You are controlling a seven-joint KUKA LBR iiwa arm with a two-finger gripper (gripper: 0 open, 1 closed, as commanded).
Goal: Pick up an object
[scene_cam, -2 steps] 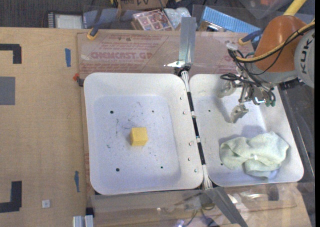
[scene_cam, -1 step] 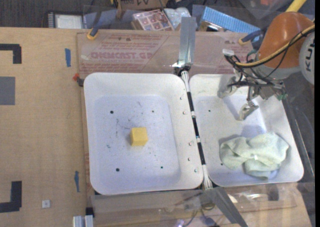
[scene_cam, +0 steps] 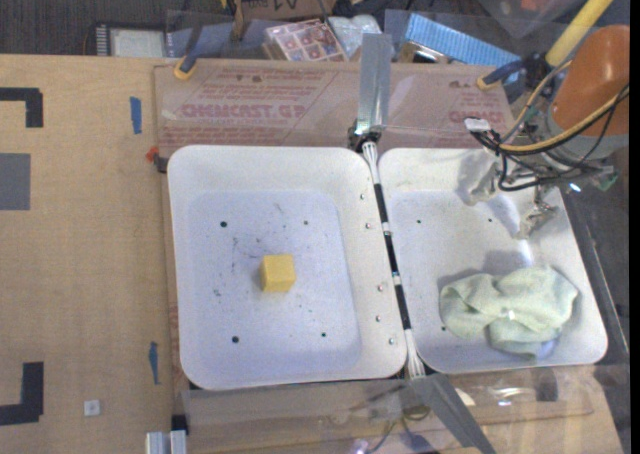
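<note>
I am seeing the end effector [scene_cam: 520, 200] hanging over the right bin [scene_cam: 428, 192], its grip state impossible to tell. The pale green cloth [scene_cam: 510, 307] is lying below it; the yellow block [scene_cam: 278, 273] is sitting in the left bin [scene_cam: 200, 182]. Nothing looks lifted yet.

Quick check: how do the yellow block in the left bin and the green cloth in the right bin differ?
The yellow block is small, rigid and cube-shaped; the green cloth is much larger, soft and crumpled. The block sits near the middle of the left bin; the cloth lies toward the near corner of the right bin. Both lie loose, ungrasped.
</note>
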